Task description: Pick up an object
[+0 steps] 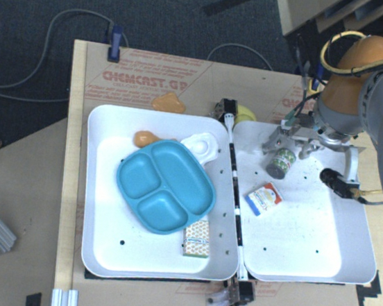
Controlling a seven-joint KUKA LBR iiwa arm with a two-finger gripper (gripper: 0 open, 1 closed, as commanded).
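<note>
1. Dark carpet surrounds the wooden bench, which bears two white bins.
2. Inside the left bin lie a blue divided tray, an orange piece, a white cup and a small carton.
3. Inside the right bin lies a red, white and blue packet.
4. At this bin's far part, the gripper has its jaws clamped on a small greenish can.

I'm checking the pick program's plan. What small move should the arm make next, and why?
Probably a short, straight descent. The gripper sits at the top of the right bin, directly over a small jar lying there, and nothing shows it gripped. The packet lies apart, closer to the camera.
</note>
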